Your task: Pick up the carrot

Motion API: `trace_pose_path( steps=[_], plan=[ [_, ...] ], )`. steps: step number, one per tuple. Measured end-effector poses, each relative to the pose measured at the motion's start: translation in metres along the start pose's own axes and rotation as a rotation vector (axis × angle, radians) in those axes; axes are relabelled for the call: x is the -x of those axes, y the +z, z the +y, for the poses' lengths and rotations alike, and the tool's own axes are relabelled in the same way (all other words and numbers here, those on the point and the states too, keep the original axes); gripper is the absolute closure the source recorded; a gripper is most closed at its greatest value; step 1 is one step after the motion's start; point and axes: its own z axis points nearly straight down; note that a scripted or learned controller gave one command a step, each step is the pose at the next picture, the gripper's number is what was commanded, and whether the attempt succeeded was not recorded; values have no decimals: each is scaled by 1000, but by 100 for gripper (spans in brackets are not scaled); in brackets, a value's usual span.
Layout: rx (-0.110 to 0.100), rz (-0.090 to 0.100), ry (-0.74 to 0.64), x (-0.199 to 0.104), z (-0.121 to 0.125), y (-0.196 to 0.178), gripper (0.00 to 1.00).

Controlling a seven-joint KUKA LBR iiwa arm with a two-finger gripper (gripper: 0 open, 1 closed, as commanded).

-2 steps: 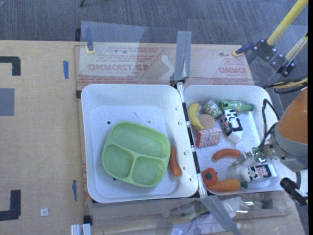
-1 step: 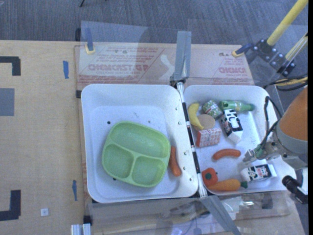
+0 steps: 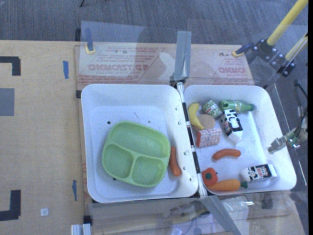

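The carrot [image 3: 227,184] is orange with a short green top at its right end. It lies flat along the front wall of the right bin [image 3: 274,106], pointing left-right. Its left tip touches a red-orange pepper [image 3: 210,176]. Just past its green top lies a small black-and-white carton [image 3: 258,172].
The right bin also holds a banana [image 3: 194,115], a green bottle [image 3: 236,105], a milk carton [image 3: 231,123], a pink box [image 3: 208,137] and an orange sausage [image 3: 226,154]. In the left bin [image 3: 98,106] are a green divided plate [image 3: 135,153] and another orange sausage [image 3: 174,161].
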Motion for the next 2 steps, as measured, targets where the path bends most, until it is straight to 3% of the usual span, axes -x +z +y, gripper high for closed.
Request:
trace_pose_path(
  steps=[1, 2],
  plan=[
    [0, -1, 278, 0, 0, -14, 100],
    [0, -1, 278, 0, 0, -14, 0]
  ],
)
